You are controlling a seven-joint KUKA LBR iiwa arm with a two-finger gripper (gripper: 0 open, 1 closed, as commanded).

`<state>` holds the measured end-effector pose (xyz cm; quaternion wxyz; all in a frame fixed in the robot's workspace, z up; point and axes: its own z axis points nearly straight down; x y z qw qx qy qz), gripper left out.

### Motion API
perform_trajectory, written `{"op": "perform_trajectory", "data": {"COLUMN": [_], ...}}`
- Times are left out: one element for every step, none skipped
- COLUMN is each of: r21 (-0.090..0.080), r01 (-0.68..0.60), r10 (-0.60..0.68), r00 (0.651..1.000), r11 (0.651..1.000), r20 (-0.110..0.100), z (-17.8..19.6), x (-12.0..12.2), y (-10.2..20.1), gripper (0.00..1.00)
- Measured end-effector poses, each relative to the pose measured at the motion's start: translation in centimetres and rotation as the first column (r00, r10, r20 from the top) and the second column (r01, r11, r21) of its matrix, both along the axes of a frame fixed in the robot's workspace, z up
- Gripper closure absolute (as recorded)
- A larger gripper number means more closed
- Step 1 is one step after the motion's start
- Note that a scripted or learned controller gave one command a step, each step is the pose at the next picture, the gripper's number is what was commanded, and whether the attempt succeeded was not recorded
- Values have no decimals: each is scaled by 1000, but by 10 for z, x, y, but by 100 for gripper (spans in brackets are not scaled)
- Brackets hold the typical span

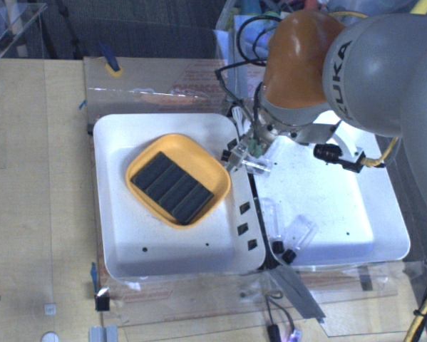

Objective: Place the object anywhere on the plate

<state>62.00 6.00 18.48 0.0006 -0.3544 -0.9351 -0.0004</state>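
Observation:
A yellow square plate [214, 173] with rounded corners lies tilted in the left bin [120, 248]. A black ribbed rectangular object [172, 185] rests flat on the plate's middle. My gripper [246, 155] hangs just right of the plate's right corner, above the divider between the two bins, below the orange wrist band [299, 48]. Nothing dark shows at the gripper's tip. The arm hides the back of the right bin.
The right bin [370, 219] holds two clear plastic pieces [299, 231] near its front left. Black clips [244, 208] line the divider between the bins. A black cable connector [338, 153] juts from the arm. Cluttered boxes stand behind the bins.

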Motion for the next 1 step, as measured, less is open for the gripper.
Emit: {"op": "perform_trajectory", "data": {"r21": [0], "r01": [0], "r10": [0], "r00": [1000], "r11": [1000], "r20": [0], "z": [0], "x": [0], "y": [0], "gripper": [0]}}
